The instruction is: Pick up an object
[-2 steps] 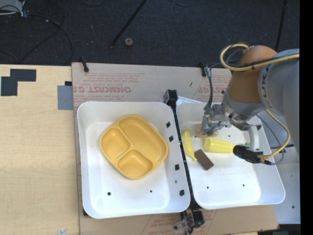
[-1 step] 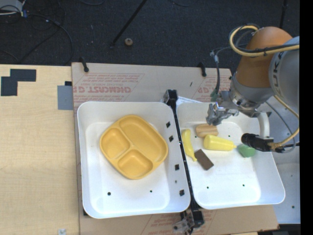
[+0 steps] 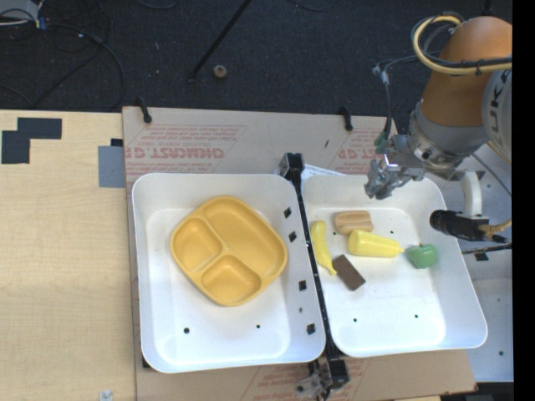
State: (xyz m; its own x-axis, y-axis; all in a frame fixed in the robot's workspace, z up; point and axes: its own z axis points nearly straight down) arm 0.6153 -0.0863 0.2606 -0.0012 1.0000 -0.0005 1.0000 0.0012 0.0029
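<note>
The right bin [image 3: 435, 324] holds a yellow banana [image 3: 322, 246], a tan bread-like piece [image 3: 353, 221], a yellow corn-shaped piece [image 3: 374, 244], a small brown block [image 3: 349, 272] and a green piece [image 3: 422, 256]. My gripper [image 3: 382, 184] hangs over the far edge of the right bin, above and behind the tan piece, with nothing seen between its fingers. The grey arm with its orange band [image 3: 472, 40] rises from it at the upper right.
In the left bin [image 3: 159, 324] lies a yellow divided plate [image 3: 227, 249]. A black divider [image 3: 305, 257] runs between the two bins. The near half of the right bin is bare white floor.
</note>
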